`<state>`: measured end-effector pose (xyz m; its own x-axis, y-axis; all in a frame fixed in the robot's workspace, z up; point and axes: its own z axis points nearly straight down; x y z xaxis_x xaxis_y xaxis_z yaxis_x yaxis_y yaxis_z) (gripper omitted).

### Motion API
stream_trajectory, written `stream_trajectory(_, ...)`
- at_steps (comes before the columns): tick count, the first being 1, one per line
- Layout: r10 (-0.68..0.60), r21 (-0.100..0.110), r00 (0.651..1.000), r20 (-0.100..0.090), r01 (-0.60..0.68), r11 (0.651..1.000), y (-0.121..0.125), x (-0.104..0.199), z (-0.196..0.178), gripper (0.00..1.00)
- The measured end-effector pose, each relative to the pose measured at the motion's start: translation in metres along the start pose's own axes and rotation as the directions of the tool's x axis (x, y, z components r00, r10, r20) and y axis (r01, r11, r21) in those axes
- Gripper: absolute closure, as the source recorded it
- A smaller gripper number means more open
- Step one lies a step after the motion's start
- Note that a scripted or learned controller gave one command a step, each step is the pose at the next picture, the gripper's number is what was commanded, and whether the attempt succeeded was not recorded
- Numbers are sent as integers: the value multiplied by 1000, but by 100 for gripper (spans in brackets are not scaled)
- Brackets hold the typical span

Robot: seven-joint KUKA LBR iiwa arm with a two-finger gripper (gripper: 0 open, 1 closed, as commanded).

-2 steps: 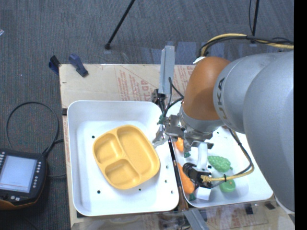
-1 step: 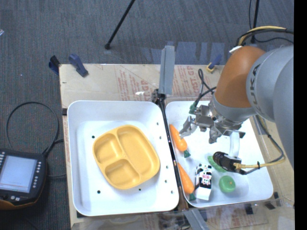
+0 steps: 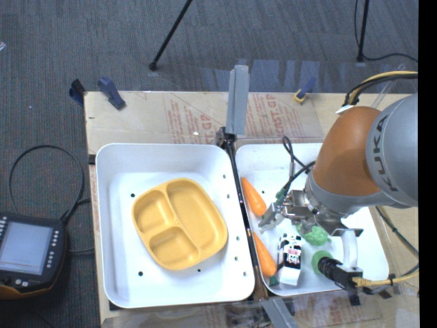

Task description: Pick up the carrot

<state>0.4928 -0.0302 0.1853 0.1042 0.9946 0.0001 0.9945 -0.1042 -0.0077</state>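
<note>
The arm (image 3: pixel 369 159) comes in big from the right, grey casing with the orange band bulging over the right bin (image 3: pixel 263 157), wrist bent down and pointed toward that bin's left side. Under it, the bench (image 3: pixel 164 118) shows its printed board surface, with two blue clamps (image 3: pixel 109 92) at the far left corner. The left bin (image 3: pixel 116 183) sits beside the right one, edges just about touching, and in it lies a yellow divided plate (image 3: pixel 179 222), three compartments, tilted a little on the white floor.

Over in the right bin, the gripper (image 3: pixel 273 217) hangs low near the bin's left wall, metal parts and cables crowding around it; whether its fingers are spread or closed cannot be told from here, and nothing is seen pinched between them.

Now the carrots, and there are two. One carrot (image 3: pixel 254 197) lies just beside the gripper, up against the left wall, pointing toward the far end. A second carrot (image 3: pixel 265 255) lies nearer the front edge, also along that left wall, slanting down to the right. Just beside that one stands a little black-and-white cow toy (image 3: pixel 291 255), and to its right a green leafy thing (image 3: pixel 316 236) is tucked partly under the wrist.

Off the bench at the left, a handheld control pad (image 3: pixel 27 251) rests on the grey carpet with its cable looped.
</note>
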Motion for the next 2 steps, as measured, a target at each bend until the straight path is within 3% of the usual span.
stream_trajectory(1,-111,6,994,0,111,994,61,-52,91,0)
stream_trajectory(2,58,-3,998,-1,-58,998,107,-52,98,0)
